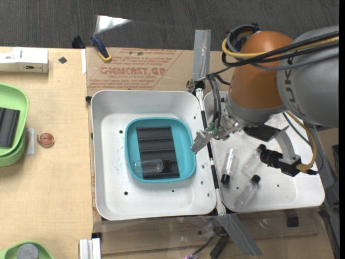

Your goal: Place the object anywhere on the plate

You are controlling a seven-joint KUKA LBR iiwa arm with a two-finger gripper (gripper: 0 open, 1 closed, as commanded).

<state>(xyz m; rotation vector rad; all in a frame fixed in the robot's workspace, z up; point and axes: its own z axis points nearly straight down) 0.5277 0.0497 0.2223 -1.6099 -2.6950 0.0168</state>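
A teal square plate (131,147) lies in the left white bin (108,198), with a black ridged insert (156,142) on it. A clear vial (151,167) rests on its side at the plate's front, on top of the insert. My gripper (200,141) hangs over the wall between the two bins, just right of the plate's right edge. The orange and grey wrist hides most of it. In the right bin (302,196) lie several clear vials with black caps, one (228,166) nearest the gripper and another (247,190) toward the front.
A black connector and cables (277,161) hang from the arm over the right bin. A cardboard sheet (135,69) lies behind the left bin. A green tray (13,125) stands at the far left of the wooden bench.
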